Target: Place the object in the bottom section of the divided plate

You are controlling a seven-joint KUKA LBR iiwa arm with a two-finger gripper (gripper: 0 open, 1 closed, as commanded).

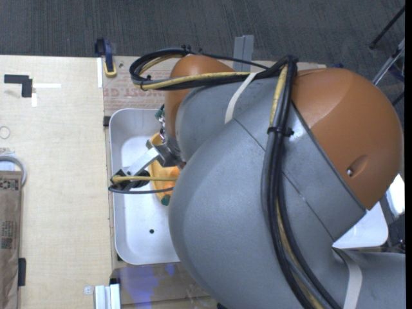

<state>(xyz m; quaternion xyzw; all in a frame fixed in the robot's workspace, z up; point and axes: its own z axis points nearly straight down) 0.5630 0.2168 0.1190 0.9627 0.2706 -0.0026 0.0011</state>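
The grey arm with its orange bands covers most of the view and hides most of the bins. Its gripper reaches down into the left white bin, near the bin's upper middle. Right below the gripper lies a yellow-orange object, touching or very close to it; whether it is held cannot be told. A small green piece peeks out under the arm's edge. A paler white raised shape in the bin may be part of the divided plate; its sections are hidden.
A black cable loop hangs from the wrist across the bin. The pale wooden bench stretches left, with a brown bag at its left edge and a black bracket at its top left.
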